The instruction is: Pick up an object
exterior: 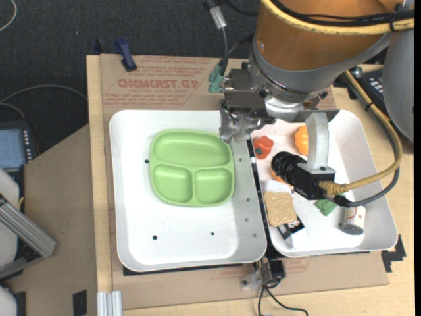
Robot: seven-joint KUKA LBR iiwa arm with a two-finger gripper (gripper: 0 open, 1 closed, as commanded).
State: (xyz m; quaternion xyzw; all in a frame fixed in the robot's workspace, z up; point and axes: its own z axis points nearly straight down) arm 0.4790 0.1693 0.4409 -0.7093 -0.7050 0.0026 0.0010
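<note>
Camera view: end effector point(235, 127) state unclear; two white bins point(131, 196) on a cardboard-covered bench point(164, 78).

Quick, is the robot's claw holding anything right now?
Gripper: cannot be told; it hangs by the rim of the green plate in the left bin.

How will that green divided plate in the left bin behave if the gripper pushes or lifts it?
The green divided plate looks like rigid moulded plastic, so probably stiff and light. It lies flat on the left bin, so a push would likely slide it, not tip it. Its shallow, smooth rim may slip in a pinch grasp.
</note>
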